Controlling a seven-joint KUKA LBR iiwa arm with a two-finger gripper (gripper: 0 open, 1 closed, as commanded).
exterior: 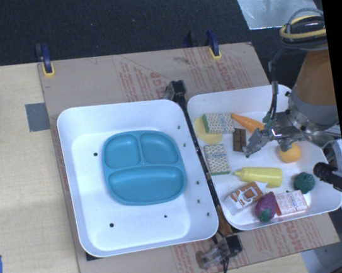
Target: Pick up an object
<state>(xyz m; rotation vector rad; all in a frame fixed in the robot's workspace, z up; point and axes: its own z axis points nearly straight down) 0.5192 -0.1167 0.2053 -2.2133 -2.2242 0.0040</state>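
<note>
The gripper hangs low over the right bin, fingers spread apart with nothing between them. Closest thing is a small dark brown block, just at its 9 o'clock. An orange carrot lies at its 12, a yellow bottle at 6. The left bin holds a blue divided plate. Both sit on brown cardboard over a light wood bench, dark floor beyond.

plate in left bin
</note>
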